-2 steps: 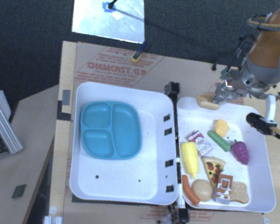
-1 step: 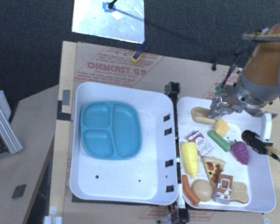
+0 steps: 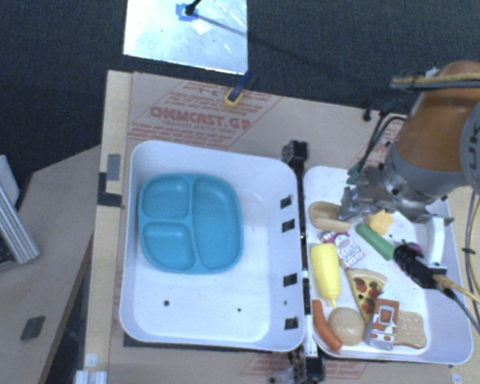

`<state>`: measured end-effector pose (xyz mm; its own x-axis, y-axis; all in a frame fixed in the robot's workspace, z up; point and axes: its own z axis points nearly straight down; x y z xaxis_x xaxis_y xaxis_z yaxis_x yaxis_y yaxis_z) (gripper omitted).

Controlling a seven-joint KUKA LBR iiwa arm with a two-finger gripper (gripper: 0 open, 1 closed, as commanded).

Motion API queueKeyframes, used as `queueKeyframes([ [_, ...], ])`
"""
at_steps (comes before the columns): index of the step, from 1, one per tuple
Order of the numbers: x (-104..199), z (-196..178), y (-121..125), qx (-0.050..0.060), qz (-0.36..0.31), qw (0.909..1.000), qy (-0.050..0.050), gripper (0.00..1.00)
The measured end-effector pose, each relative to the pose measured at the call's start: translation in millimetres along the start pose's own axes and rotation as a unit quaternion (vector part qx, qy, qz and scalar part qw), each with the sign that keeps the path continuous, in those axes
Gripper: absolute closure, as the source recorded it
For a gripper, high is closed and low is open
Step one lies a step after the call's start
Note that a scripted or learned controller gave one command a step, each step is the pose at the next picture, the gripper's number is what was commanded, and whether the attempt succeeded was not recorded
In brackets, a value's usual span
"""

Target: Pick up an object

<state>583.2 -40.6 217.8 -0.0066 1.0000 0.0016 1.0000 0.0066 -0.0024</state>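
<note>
Your gripper (image 3: 355,200) hangs low over the far end of the right-hand shallow white bin (image 3: 455,340). From this angle you cannot tell whether it is open or closed, and nothing shows clamped in it.

You have ten toy foods to choose from, all in that one bin:
- One tan bread-shaped piece (image 3: 324,214) lies just beside the gripper, on the side toward the other bin.
- One yellow cheese wedge (image 3: 380,222) lies just beside the gripper on the opposite side.
- One green cylinder (image 3: 375,242) lies near the gripper, on the side toward the camera.
- One small white and pink packet (image 3: 351,252) lies near the green cylinder.
- One yellow squeeze bottle (image 3: 326,271) and one pizza slice (image 3: 367,288) lie further toward the camera.
- Well apart from the gripper, at the near end, you have one red sausage (image 3: 326,324), one round tan bun (image 3: 347,323), one red carton of fries (image 3: 385,320) and one piece of brown toast (image 3: 412,330).

The second white bin (image 3: 209,312) sits to the view's left of the gripper. It holds one blue plastic plate (image 3: 190,223) with three compartments.
</note>
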Motion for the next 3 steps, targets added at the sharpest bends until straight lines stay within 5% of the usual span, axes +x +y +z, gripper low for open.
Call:
queueKeyframes([
  [1,28,-16,-41,-0.001,0.0,1.0,0.0,1.0],
  [3,36,-15,-46,-0.002,0.002,1.0,0.0,1.0],
])
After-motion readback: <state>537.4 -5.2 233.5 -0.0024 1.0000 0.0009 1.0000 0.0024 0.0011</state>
